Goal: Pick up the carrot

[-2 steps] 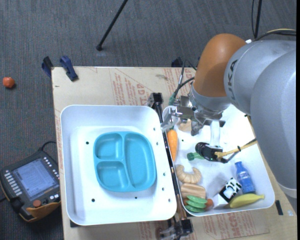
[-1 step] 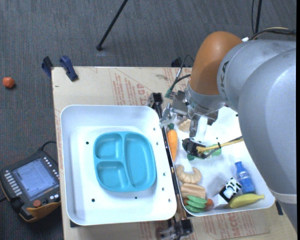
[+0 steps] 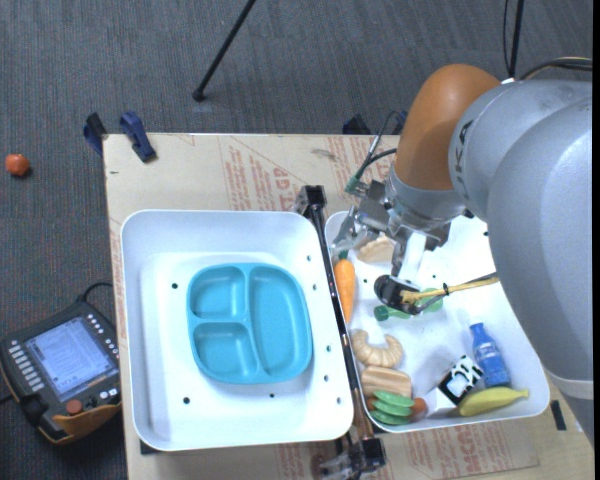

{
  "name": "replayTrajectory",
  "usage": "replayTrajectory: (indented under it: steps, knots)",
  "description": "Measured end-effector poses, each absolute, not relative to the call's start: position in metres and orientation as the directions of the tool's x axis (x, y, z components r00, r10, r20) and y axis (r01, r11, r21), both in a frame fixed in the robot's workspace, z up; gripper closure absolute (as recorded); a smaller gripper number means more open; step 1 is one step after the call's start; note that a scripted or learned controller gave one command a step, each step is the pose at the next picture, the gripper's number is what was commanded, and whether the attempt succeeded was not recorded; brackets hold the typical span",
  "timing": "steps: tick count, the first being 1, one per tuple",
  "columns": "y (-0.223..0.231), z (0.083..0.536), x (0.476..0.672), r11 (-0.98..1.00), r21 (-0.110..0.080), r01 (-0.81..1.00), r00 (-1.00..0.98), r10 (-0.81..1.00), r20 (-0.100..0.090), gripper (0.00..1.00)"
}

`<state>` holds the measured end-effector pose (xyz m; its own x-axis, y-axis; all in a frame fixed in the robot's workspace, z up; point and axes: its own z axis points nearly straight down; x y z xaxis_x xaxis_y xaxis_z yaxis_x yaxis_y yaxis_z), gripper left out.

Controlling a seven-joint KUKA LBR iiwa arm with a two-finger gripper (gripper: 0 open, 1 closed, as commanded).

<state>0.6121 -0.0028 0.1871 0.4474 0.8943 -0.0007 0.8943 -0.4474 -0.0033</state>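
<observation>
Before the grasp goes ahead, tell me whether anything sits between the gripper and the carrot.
Nothing visible does. The gripper hangs by the far end of the carrot, which lies along the bin wall; the croissant lies past its near end.

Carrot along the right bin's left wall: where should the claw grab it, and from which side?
Probably the carrot around its middle, from straight above, closing across its width. It lies flat, long and narrow, close along the bin wall, so a side approach looks blocked.
</observation>
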Motion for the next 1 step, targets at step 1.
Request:
replayTrajectory:
  steps: [1]
  knots:
    - [0.0058,0.1873,0.6222,-0.501,-0.002,0.866,0.501,0.866,-0.001,0.0]
